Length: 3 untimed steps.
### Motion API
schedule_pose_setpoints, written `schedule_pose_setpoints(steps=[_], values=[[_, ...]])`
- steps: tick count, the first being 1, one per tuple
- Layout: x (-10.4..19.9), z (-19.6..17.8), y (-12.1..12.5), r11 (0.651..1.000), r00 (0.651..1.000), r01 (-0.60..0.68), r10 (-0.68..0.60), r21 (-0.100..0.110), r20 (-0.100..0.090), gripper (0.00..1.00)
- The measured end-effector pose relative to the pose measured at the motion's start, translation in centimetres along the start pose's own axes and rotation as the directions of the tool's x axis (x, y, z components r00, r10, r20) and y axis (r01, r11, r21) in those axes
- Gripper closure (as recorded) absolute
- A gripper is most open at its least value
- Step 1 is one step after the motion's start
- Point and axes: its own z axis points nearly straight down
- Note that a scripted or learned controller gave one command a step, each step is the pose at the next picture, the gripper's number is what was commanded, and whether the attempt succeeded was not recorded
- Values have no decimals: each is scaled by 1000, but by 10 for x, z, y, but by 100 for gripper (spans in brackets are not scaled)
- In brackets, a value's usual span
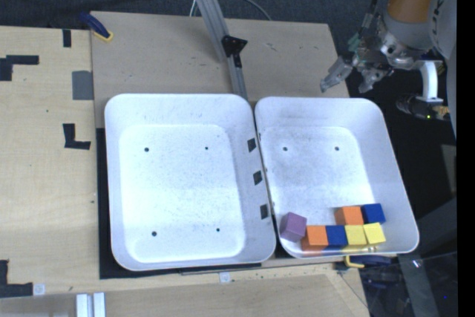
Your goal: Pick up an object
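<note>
Camera view, overhead: gripper (355, 78) beyond right bin's (386, 131) far right corner, fingers spread, holding nothing. Blocks clustered at that bin's near edge: purple (294, 225), two orange (317, 235), two blue (372, 213), two yellow (357, 235).

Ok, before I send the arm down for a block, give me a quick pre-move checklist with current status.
1. Targets present: ok. Blocks sit at the near edge of the right bin: purple block, two orange blocks, two blue blocks, two yellow blocks.
2. Gripper clear of bins: ok, it hangs beyond the right bin's far rim.
3. Gripper empty: ok, nothing shows between the fingers.
4. Fingers open: ok, they look spread.
5. Block spacing: not ok, most are packed touching; the purple block at the row's left end is most exposed.
6. Path across the right bin: ok.
</note>
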Motion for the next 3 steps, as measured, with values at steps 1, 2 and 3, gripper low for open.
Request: schedule_pose_setpoints(steps=[1, 2, 3], values=[[31, 69, 2, 1000, 1000, 1, -1, 7, -2, 0], [61, 119, -1, 1000, 1000, 1, -1, 6, -2, 0], [73, 149, -11, 1000, 1000, -1, 1, 8, 1, 0]])
